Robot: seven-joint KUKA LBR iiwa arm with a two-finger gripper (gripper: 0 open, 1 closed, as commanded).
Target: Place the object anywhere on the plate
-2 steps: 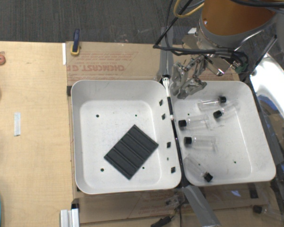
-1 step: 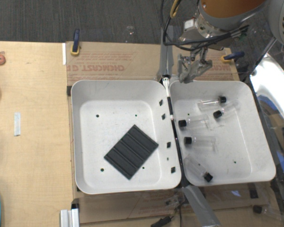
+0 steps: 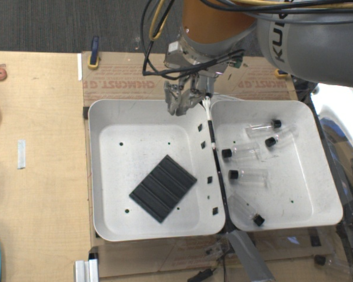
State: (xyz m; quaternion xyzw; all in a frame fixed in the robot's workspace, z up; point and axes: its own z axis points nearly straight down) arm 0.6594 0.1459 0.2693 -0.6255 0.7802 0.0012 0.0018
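While the black ribbed plate point(image 3: 163, 188) lies flat near the left bin's point(image 3: 106, 157) centre, capped clear vials point(image 3: 265, 135) scatter the right bin point(image 3: 317, 175); the gripper point(image 3: 181, 103), jaw state indiscernible, hangs above the left bin's far edge, over the wooden bench point(image 3: 35, 157).

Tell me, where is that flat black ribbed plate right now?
The flat black ribbed plate lies turned at an angle on the floor of the left white bin, toward its near side, below the gripper that hangs over the bin's far rim.
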